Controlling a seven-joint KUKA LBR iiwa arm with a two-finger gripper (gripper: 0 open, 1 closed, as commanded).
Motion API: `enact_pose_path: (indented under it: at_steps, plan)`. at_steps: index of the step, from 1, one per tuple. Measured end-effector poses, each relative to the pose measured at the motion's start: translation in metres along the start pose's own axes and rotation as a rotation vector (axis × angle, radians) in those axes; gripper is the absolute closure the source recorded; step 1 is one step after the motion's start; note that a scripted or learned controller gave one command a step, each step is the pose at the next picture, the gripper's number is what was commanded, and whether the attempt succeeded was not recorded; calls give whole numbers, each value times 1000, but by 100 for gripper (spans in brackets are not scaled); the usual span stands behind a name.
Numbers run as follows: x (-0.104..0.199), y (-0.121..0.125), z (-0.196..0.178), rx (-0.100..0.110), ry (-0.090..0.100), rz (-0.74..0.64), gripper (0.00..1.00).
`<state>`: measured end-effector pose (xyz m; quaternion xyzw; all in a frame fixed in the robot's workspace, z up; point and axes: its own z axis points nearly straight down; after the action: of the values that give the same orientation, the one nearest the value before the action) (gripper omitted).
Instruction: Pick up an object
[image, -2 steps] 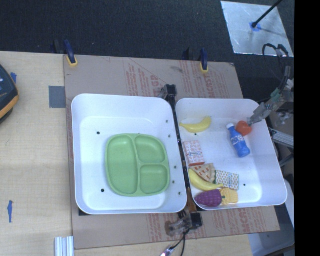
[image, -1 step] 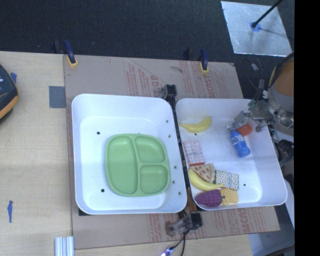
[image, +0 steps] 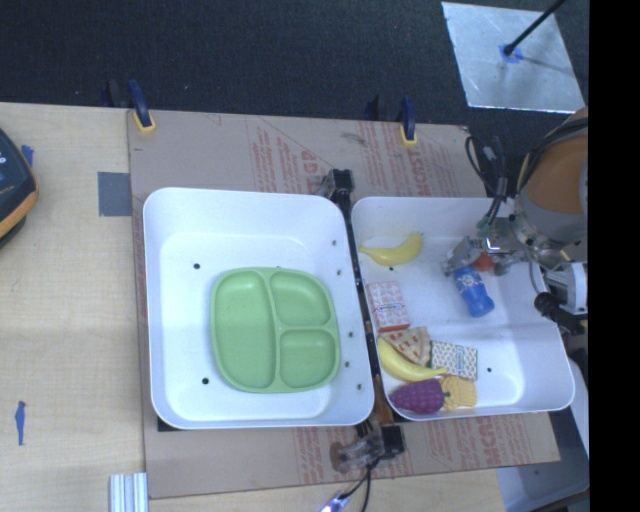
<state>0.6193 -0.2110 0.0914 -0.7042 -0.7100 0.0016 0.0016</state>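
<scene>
Beside pincer (image: 468, 258): small blue bottle (image: 474, 291), tilted.

Left bin (image: 160, 300): we see plain white, with a few small dark dots.
Right bin (image: 530, 370): white as well.
Divided plate (image: 272, 328): pale green all over.
Upper banana (image: 393, 250): yellow.
Lower banana (image: 403, 364): yellow.
Bottle (image: 475, 292): blue with a lighter label; we note red at its upper end.
Grapes (image: 418, 397): dark purple.
Small packet (image: 387, 304): white with a red pattern.
Arm (image: 556, 180): grey with an orange band.
Hand (image: 478, 252): metallic grey.
Surface (image: 60, 330): light wood tone.
Cardboard sheet (image: 250, 150): brown with red print.
Clamps (image: 140, 105): blue and yellow.
</scene>
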Motion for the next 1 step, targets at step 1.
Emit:
enact_pose_path:
  at_steps: [1]
  plan:
    - [-1,37,-1,-2,0,3,0]
